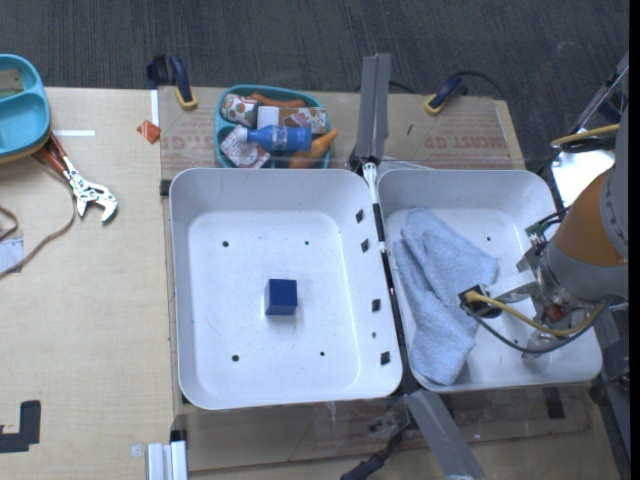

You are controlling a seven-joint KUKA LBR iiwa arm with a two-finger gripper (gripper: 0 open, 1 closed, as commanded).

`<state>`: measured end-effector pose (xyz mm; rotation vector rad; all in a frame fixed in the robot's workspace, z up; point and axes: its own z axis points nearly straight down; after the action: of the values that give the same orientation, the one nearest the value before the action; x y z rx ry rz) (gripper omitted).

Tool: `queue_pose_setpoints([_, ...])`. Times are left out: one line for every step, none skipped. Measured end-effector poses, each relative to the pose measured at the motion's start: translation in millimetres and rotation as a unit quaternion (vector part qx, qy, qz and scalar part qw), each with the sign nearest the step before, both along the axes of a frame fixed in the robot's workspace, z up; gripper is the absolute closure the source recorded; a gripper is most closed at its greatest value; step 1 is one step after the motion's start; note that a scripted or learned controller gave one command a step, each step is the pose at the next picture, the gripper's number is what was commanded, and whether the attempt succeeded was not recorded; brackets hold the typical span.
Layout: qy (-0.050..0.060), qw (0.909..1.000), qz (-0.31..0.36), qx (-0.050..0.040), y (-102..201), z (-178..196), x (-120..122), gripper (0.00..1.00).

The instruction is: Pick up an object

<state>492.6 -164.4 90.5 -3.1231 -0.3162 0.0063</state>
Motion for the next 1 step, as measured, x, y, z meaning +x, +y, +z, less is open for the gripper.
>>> queue_pose_setpoints([-0.001, 1.0, 0.0, -0.0007, -23.2, 55.8, 10.1, 0.0])
